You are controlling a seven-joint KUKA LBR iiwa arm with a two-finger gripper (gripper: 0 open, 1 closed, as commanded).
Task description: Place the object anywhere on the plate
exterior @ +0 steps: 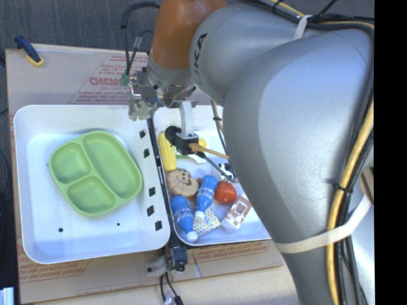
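A green three-compartment plate [95,171] lies in the left bin [38,240]. My gripper [141,109] hangs over the far end of the divider between the two bins, just beyond the plate's far right corner. In the right bin [254,234] lie a yellow corn cob [167,152], a brown cookie [182,182], two blue bottles [182,216] [205,196], a red tomato [224,192] and a red-and-white box [236,213]. I see none of these objects between the gripper's tips.
The big grey arm covers the right side of the right bin. A blue clamp [29,50] sits at the far left corner of the cardboard sheet [95,81] behind the bins. Bare white floor surrounds the plate in the left bin.
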